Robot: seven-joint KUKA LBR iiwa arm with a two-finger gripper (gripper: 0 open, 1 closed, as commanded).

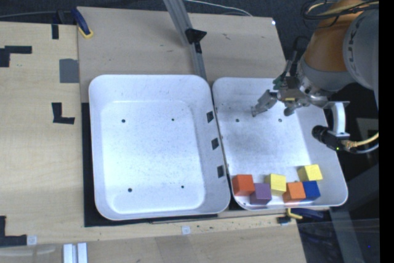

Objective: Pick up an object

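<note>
- Looking down on the desk (135, 40), two shallow white bins sit side by side, the left bin (98, 132) and the right bin (289, 132).
- The arm (335, 46) reaches in from the right, grey with its orange band above the wrist.
- The end effector (271, 109) hangs over the upper part of the right bin, its two fingers spread wide with nothing between them; one fingertip (255, 111) points left and downward, the other sits near the bin's right side.
- Now the candidates, all bunched along the near edge of the right bin, well apart from the end effector.
- An orange cube (243, 183) sits furthest left, with a purple cube (263, 192) just beside it.
- A yellow cube (278, 183) comes next, near the purple one.
- A second orange cube (295, 191) touches a blue cube (311, 190) on its right.
- Another yellow cube (311, 172) sits just behind those two, closest to the bin's right rim.
- They are small, plain-faced blocks in solid bright colours, resting on the speckled white floor.
</note>
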